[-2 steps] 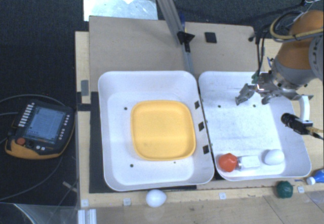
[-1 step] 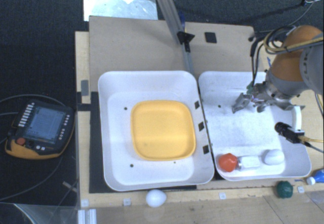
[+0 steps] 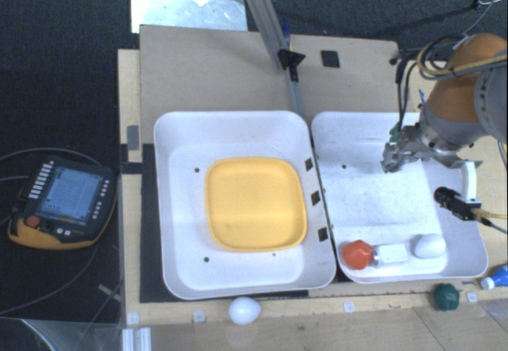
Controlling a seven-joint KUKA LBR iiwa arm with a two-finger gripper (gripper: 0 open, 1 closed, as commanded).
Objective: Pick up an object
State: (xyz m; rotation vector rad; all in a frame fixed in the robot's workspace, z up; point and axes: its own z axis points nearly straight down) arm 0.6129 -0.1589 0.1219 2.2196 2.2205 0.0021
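Observation:
A yellow square plate (image 3: pixel 256 203) lies in the left bin (image 3: pixel 171 183). In the right bin (image 3: pixel 373 206), along its near edge, sit a red-orange ball (image 3: pixel 357 254), a small white block (image 3: pixel 392 254) and a white egg-shaped object (image 3: pixel 429 246). My gripper (image 3: pixel 392 161) hangs over the far right part of the right bin, well above and behind those three objects, with nothing visible between its fingers.
A white egg (image 3: pixel 244 310) lies on the bench in front of the left bin. A dark green ball (image 3: pixel 445 296) sits at the bench's near right corner. A control pendant (image 3: pixel 62 202) rests on the floor at left. A grey pole (image 3: pixel 266 12) slants over the back.

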